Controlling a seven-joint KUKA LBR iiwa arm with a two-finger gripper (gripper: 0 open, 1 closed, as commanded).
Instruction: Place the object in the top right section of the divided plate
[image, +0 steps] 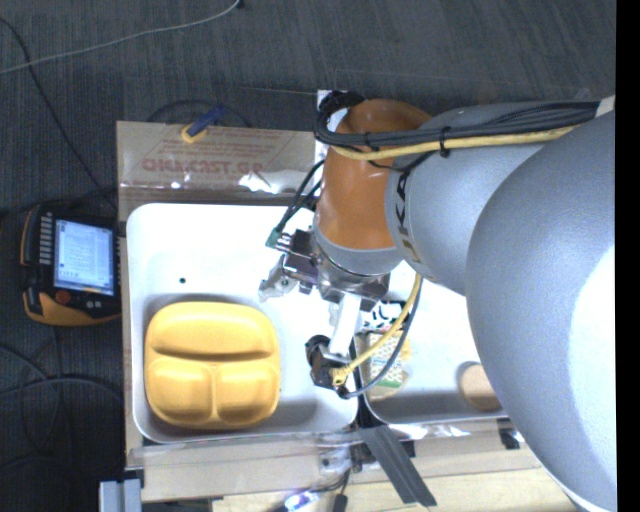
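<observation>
Risks first. Tool (288, 280) hangs over left bin (200, 240) w/ nothing seen in it. Open or closed: can't tell, wrist hides it. If empty, a release puts nothing down.

Divided plate (212, 362): yellow, glossy, rounded, prob. plastic, at lower-left of left bin. One wide section far side, two small near side, so "top right" is ambig. and wrong well is likely.

Candidate obj: printed packet (385, 362) in right bin (430, 405), flat, partly under arm.
</observation>
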